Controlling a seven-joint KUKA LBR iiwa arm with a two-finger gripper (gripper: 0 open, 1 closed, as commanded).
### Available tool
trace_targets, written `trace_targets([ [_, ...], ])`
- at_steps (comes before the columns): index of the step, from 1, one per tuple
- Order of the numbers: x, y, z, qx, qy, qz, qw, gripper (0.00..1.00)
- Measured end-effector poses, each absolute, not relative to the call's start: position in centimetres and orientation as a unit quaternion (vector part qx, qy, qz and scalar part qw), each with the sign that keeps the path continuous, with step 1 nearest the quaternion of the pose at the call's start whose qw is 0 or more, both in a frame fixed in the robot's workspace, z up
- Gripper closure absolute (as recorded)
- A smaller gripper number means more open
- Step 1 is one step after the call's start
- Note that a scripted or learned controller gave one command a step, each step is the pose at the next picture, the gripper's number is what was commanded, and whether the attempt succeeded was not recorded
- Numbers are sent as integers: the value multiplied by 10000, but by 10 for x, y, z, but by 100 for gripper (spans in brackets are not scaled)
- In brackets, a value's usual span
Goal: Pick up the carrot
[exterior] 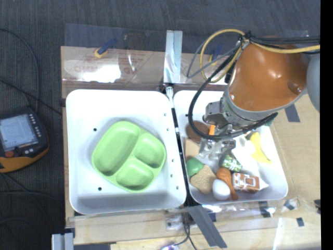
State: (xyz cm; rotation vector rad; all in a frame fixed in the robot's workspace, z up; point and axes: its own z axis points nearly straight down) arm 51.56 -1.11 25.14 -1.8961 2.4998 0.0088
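- The small orange tapered carrot (226,178) is seen in the right-hand shallow white bin (278,184), lying toward its near edge.
- The metal two-finger gripper (214,149) hangs just left and farther; its state cannot be told.
- The carrot's long axis runs far-left to near-right.

1 fixed camera looks down at a slant from above the bench (83,61), far enough to take in both white bins, the left bin (78,139) and right bin (278,184), with the arm (265,79) entering from the right.
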Motion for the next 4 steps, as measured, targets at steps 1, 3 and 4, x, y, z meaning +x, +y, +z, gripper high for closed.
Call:
trace_targets([
  [1,493,-12,202,-6607,7506,23,0,100],
  [3,486,-105,264,-6052,7961,10,19,100],
  [4,488,-143,363,-6330,7741,-32,31,100],
])
